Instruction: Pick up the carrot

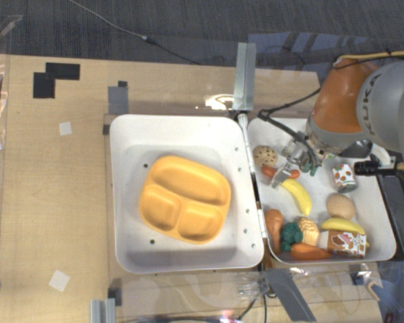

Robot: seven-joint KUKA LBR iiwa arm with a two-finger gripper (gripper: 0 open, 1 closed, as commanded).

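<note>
1. The metal two-finger claw (pixel 287 170) is hanging low over the far part of the right shallow white plastic bin (pixel 385 210), under the grey arm with its orange band (pixel 340 103). I cannot tell how the claw is standing, spread or pressed together.
2. A small orange-red piece (pixel 287 174) is lying right at the claw tips; what it is, I cannot tell.
3. The long orange carrot (pixel 310 252) is lying flat near the front edge of the right bin, well apart from the claw. It is smooth, bright orange, tapering toward the right.
4. The carrot is touching the green broccoli piece (pixel 291 235) and lying just beside the small printed carton (pixel 347 244).
5. A curved yellow banana (pixel 298 195) is lying between the claw and the carrot.
6. The left white bin (pixel 124 180) is holding a yellow divided plastic tray (pixel 184 198).
</note>
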